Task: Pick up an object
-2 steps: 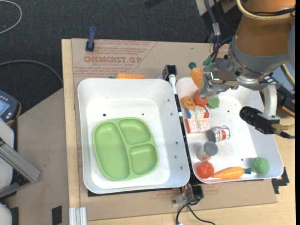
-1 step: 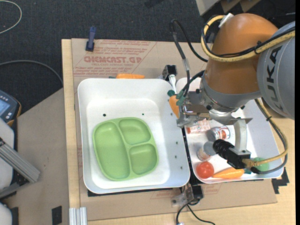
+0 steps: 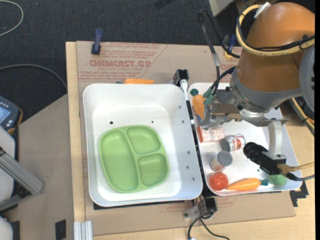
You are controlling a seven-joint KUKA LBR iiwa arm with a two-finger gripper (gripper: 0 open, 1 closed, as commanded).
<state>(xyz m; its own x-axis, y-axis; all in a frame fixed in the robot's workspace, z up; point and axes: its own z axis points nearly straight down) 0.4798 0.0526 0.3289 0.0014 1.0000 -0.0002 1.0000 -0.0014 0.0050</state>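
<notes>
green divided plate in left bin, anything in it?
Empty. The green three-compartment plastic plate lies flat in the left white bin; all three compartments show bare green.

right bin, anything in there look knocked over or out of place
Two things stand out. A small can lies on its side in the right bin, while the other can near it stands upright. Also, an orange piece sits outside both bins, on the cardboard behind the left bin. Nothing looks spilled or broken.

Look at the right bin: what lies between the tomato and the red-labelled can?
In the camera view, a small grey-topped can stands between the tomato and the red-labelled can, in the right bin.
</notes>
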